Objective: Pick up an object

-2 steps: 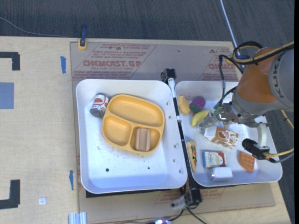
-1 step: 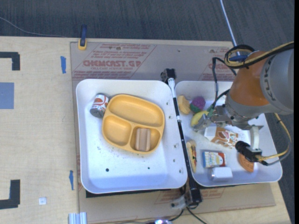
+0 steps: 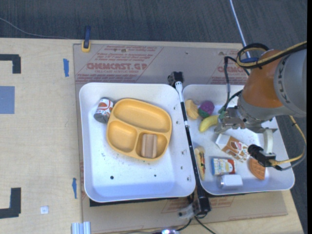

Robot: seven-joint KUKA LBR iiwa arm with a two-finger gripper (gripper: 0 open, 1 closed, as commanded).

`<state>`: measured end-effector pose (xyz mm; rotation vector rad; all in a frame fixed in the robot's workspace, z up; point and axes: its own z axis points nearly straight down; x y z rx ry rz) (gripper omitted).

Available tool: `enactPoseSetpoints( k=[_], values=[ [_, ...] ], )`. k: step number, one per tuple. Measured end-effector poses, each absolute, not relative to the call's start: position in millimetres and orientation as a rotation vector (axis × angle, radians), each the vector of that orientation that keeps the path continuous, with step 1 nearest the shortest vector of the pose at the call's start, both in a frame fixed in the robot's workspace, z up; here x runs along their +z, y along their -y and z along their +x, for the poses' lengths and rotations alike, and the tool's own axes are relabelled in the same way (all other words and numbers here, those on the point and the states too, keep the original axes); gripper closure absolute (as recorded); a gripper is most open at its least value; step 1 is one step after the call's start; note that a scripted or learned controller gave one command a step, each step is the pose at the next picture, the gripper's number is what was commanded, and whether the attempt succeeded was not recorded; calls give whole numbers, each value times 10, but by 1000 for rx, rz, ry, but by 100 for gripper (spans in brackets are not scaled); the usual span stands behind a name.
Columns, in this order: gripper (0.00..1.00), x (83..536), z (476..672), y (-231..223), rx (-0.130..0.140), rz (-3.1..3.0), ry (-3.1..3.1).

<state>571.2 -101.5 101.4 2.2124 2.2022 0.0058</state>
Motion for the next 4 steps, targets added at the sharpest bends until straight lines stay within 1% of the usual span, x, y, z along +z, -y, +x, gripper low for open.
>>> enactPoseSetpoints(
  k=[1,2,3,4],
  values=[
    [0,1012,5710,1015,5,2213,-2203],
    [0,895,5897,990,6,2216,-2215],
    [100,1012,5913,1020,8,2210,-2205],
    [0,1010,5912,1018,7,2210,-2205]
  ],
)
